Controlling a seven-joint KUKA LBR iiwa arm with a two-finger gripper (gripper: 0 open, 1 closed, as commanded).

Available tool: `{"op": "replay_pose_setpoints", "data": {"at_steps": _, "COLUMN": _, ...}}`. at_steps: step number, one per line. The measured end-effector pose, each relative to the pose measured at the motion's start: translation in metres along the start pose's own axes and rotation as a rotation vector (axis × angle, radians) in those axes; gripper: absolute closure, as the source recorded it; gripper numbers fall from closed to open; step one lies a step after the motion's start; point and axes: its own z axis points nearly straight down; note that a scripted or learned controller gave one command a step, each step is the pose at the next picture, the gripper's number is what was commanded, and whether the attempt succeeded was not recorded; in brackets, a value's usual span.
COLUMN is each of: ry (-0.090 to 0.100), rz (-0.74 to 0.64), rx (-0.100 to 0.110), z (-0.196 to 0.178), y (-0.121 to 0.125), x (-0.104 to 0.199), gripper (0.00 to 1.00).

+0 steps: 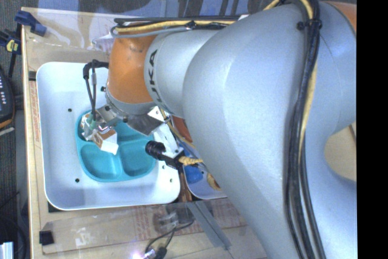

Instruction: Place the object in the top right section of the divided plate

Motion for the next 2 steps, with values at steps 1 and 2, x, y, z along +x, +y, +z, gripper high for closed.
{"op": "replay_pose_setpoints", "data": {"at_steps": 1, "ry": 0.004, "rz": 0.002, "rx": 0.009, "z": -0.062, "y": -0.070, "x": -0.008, "gripper": 1.00}}
{"op": "replay_pose_setpoints", "data": {"at_steps": 2, "ry": -0.004, "rz": 0.032, "rx": -0.018, "z": 0.009, "y": 0.010, "x": -0.044, "gripper": 1.00}}
